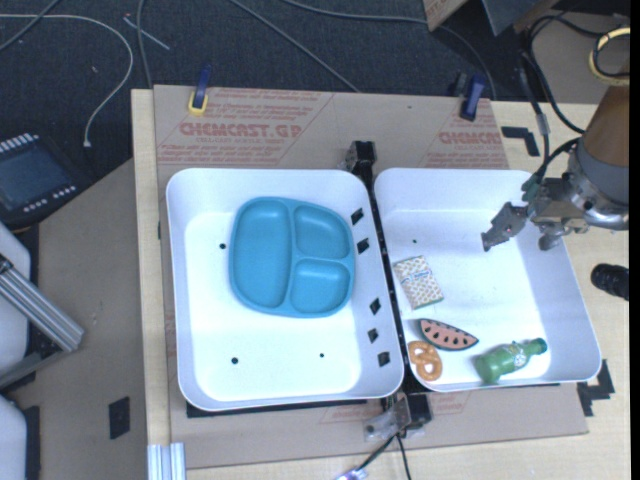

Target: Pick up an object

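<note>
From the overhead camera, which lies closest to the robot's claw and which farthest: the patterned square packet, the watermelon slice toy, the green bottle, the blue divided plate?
1. Patterned square packet, right bin, left of and below the gripper.
2. Watermelon slice toy and green bottle, near the right bin's front edge: too close to call.
3. Blue divided plate, in the left bin, farthest.

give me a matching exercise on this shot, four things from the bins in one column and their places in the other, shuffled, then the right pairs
Things:
1. blue divided plate
2. green bottle
3. pretzel
4. watermelon slice

Places:
A. right bin, near front corner by the divider
B. right bin, just behind the pretzel
C. left bin, middle
D. right bin, front right

Pairs: 1-C, 2-D, 3-A, 4-B
</note>
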